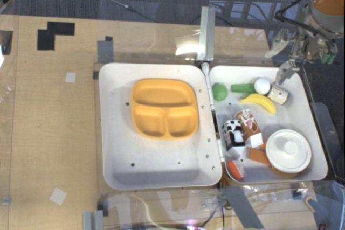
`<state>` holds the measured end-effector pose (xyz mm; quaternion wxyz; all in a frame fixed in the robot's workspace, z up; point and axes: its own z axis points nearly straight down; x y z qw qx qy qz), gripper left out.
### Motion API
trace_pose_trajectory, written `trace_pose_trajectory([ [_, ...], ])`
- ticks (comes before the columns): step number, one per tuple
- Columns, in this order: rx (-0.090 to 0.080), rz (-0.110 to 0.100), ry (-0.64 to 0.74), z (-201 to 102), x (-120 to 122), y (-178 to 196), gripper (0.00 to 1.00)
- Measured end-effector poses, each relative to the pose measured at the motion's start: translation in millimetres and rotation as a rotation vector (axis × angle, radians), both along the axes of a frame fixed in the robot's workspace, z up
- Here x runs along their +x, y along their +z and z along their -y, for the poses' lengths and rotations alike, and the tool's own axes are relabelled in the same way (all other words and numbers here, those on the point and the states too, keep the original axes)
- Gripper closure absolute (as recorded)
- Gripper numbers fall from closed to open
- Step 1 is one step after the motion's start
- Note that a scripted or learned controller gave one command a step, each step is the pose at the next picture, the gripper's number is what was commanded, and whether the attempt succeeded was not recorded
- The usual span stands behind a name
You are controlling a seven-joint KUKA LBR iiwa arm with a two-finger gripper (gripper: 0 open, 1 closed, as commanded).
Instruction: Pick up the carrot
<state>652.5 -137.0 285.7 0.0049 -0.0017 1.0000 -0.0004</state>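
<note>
Carrot (234, 170) lies at the near left corner of the right bin (315, 116), tucked against the divider wall, its orange body pointing toward the bin's near edge. You have one view to work from, the camera above the bench, so read it carefully. The gripper (285, 70) hangs over the far right part of that same bin, close to the white ball (261, 85) and the banana (259, 102), well apart from the carrot; whether it is spread or closed you cannot tell from here, and nothing is seen held in it.

To do this step well, you should bring the arm across the bin toward its near left corner, staying high enough to pass over the snack packs (243, 129) and the white bowl (288, 150). An orange block (257, 156) sits just beside the carrot, so don't mistake it for the target. Because the carrot rests near the wall, I'd judge a descent with the jaws set across its narrow width safest, keeping one side off the rim. The left bin (113, 116) holds a yellow tray (164, 107); leave it alone.
</note>
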Motion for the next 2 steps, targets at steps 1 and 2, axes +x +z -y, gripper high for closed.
trace_pose_trajectory([
  [1,-0.003,0.006,0.025,28.6,-53.6,-185.5,0.0],
  [2,0.001,0.005,-0.035,-18.7,-9.6,-196.6,0.0],
])
